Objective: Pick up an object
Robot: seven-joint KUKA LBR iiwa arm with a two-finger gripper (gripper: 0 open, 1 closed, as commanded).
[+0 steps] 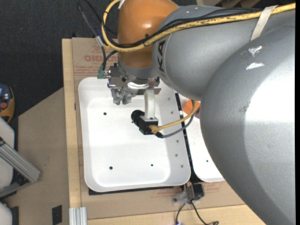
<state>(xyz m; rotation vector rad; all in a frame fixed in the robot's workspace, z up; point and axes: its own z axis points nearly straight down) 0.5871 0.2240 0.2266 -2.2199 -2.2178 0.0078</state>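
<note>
Orange object: one item, a small part showing just right of the dark gap between the two bins, at the left edge of the right bin; the rest is hidden under the arm. It lies apart from the pincer.

Desk: brown board surface, carrying both bins; a small black plug with wires sits at its near edge.

Left bin: shallow, white, rounded corners, a few dark dots on its floor.

Black block: hangs low over the middle of the left bin, joined to a yellow cable that curves away to the right.

Pincer: grey metal head over the far part of the left bin, pointing down. Whether it is open or closed cannot be told; nothing is seen in its grasp.

Orange band: domed, directly above the pincer, wrapped by black and yellow cables.

Dark carpet: beyond the desk, at the far side.
</note>
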